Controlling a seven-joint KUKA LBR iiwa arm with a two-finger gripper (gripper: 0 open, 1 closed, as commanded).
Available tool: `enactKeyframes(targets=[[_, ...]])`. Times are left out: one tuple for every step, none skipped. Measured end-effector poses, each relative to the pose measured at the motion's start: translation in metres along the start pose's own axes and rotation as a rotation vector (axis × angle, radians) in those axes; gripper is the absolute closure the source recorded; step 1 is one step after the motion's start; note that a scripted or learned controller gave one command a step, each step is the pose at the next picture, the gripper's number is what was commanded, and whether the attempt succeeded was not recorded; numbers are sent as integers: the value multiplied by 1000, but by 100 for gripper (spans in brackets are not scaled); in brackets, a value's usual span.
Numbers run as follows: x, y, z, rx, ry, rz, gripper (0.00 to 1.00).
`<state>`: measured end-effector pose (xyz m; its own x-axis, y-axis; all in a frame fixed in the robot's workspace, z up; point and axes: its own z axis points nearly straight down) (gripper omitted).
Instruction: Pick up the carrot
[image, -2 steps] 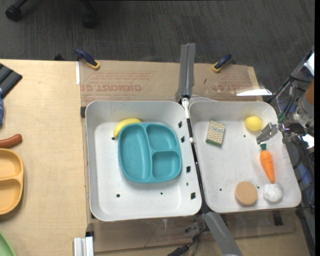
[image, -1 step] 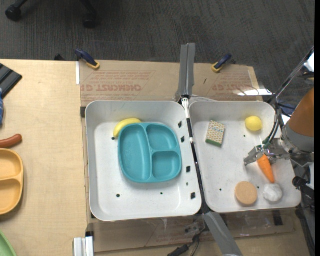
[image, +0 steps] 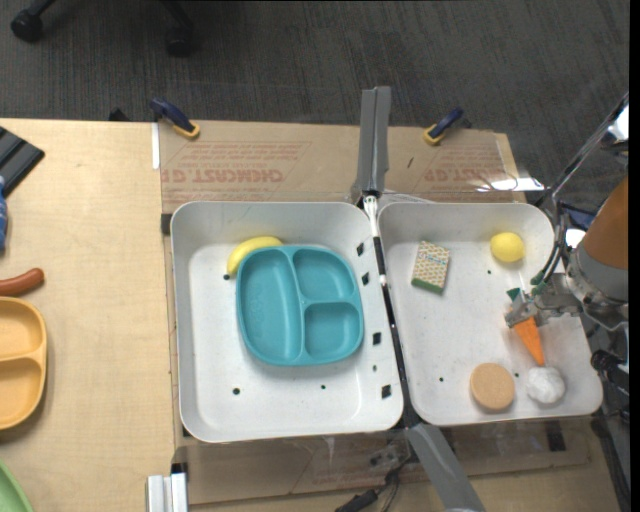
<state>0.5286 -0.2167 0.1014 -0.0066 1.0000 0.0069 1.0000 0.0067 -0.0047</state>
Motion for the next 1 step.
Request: enactKeyframes(targets=[[65, -26, -99, -4, -8, -115, 100]])
